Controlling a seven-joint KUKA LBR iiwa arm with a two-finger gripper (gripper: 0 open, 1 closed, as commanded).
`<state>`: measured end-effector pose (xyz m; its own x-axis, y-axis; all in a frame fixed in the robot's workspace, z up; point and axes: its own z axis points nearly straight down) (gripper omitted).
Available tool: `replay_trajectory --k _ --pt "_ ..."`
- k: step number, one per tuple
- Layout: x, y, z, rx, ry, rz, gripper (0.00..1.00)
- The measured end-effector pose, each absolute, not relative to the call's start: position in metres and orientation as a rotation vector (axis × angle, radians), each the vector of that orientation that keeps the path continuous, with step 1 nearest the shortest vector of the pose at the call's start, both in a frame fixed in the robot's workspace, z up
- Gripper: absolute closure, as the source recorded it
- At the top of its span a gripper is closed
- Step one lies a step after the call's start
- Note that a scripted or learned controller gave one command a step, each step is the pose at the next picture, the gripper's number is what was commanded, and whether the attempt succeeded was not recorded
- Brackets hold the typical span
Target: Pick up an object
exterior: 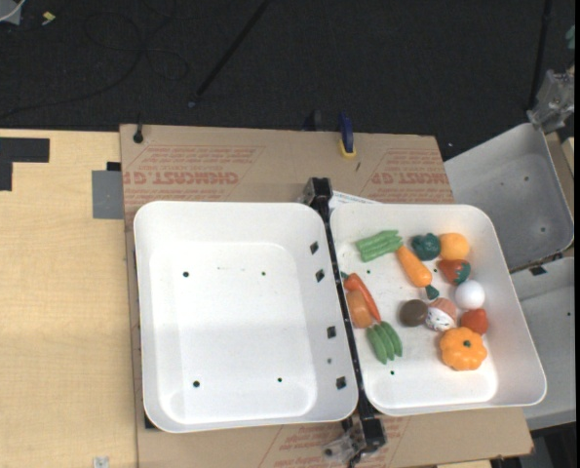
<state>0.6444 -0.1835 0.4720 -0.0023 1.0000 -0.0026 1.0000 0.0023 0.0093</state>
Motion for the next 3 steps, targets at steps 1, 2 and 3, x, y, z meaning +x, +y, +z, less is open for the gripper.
replay_trajectory --k 1,2,3 --pt "0.644 -0.2039 0.5303 2.218 2.218 0.002 1.0" --pt "0.6443 -0.2124 0.5381 2.222 2.222 -0.002 1.0" --pt "0.6445 -0.2116 0.5376 2.22 2.225 -0.002 0.0"
